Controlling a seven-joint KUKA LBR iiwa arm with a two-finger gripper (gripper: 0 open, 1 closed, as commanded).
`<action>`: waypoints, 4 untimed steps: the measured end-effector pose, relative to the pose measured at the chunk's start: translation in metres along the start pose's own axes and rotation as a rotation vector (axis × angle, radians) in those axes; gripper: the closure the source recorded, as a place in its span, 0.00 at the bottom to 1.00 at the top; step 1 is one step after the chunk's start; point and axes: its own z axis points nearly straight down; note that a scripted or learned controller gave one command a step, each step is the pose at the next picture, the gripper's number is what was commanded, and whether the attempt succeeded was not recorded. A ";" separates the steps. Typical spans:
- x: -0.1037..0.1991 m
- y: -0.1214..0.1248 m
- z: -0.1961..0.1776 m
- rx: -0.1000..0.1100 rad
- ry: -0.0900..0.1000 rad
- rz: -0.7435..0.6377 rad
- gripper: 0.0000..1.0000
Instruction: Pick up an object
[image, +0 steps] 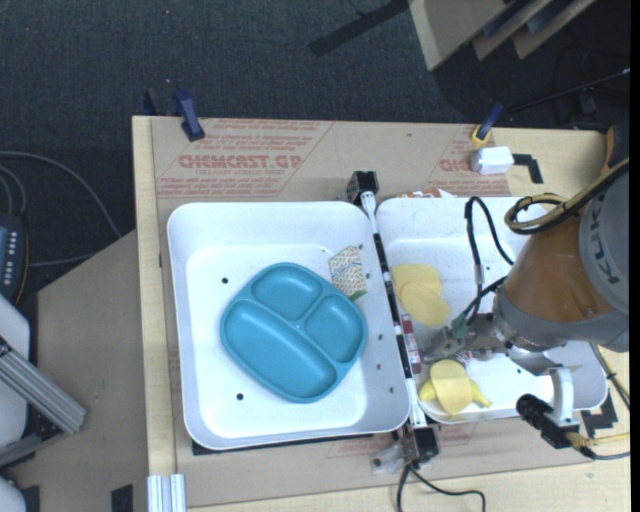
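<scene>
Two white bins sit on the wooden bench. Left bin (190, 300): one blue divided plate (292, 330), one patterned packet (347, 270) at its one o'clock. Right bin (440, 215): two yellow objects, upper (418, 290), lower (450, 388). Between them, the gripper (450, 343); grip state unclear.

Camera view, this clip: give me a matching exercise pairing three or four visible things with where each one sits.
Things:
1. blue divided plastic plate
2. small patterned packet
3. pale yellow round object
4. grey arm's gripper

Places:
A. right bin, upper part
B. left bin, centre
C. right bin, low over the middle
D. left bin, by the plate's upper right edge

Pairs: 1-B, 2-D, 3-A, 4-C
</scene>
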 end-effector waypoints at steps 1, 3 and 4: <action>0.004 0.000 0.000 0.000 0.001 0.000 0.00; 0.000 0.000 0.000 0.000 0.000 0.000 0.00; 0.005 0.000 0.000 0.000 0.001 0.000 0.00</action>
